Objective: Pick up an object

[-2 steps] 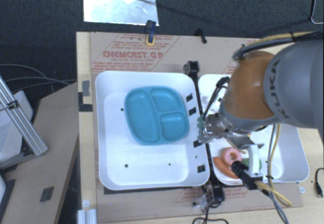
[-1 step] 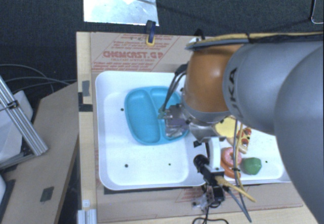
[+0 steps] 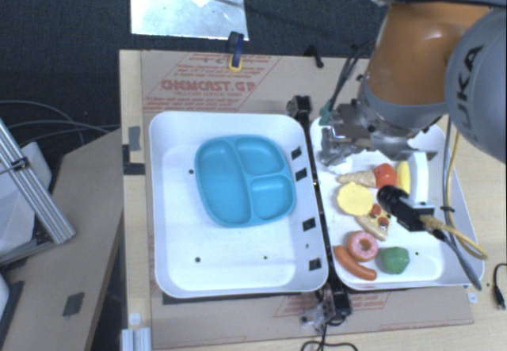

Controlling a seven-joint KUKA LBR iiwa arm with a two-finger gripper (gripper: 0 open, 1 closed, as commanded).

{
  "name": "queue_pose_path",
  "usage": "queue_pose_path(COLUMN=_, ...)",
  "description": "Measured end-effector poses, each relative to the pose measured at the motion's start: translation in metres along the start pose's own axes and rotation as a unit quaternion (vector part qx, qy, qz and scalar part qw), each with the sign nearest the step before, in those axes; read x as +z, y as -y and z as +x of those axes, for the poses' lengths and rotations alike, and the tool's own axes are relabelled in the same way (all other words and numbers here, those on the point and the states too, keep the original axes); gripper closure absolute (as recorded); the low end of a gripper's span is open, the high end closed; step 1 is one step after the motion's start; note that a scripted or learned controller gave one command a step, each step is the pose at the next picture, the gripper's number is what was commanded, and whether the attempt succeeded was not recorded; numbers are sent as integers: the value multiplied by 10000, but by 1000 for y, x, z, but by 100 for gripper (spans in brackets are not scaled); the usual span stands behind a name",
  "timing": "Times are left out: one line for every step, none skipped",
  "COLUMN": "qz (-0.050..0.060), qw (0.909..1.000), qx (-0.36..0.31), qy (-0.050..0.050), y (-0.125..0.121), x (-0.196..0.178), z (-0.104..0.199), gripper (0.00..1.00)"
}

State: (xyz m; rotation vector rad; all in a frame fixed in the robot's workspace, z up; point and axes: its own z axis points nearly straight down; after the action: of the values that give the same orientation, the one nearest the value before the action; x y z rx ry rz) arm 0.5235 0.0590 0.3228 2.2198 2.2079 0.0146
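Note:
The right bin [image 3: 451, 274] holds several toy foods. A yellow round piece [image 3: 355, 199] lies near its middle, with a tan bread-like piece [image 3: 358, 178] just above it. A red piece [image 3: 385, 174] and a yellow piece [image 3: 403, 177] lie to their right, beside a white piece [image 3: 418, 181]. Toward the front lie a pizza slice [image 3: 373, 224], a pink donut [image 3: 364, 246], a red sausage [image 3: 356, 264] and a green piece [image 3: 394, 260]. My gripper [image 3: 336, 145] hangs low over the bin's back left corner, just above the bread-like piece. Nothing shows in its grasp.
The left bin [image 3: 174, 262] holds a blue divided plate [image 3: 244, 180]. The black divider [image 3: 313, 191] between the bins runs close to the gripper's left. My arm's big orange and grey body [image 3: 428, 48] covers the right bin's back part.

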Motion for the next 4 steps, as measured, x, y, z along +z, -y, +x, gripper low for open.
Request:
queue_pose_path(qz=60, qw=10000, qx=-40, qy=-5, y=3, x=6, z=5, gripper=0)
queue_pose_path(qz=143, qw=9999, qx=-12, qy=2, y=42, x=145, z=-20, gripper=0)
queue_pose_path(qz=34, qw=10000, qx=-74, qy=-19, y=-31, x=138, z=41, gripper=0)
queue_pose_path(qz=65, qw=10000, qx=-30, qy=-10, y=36, x=240, z=70, gripper=0)
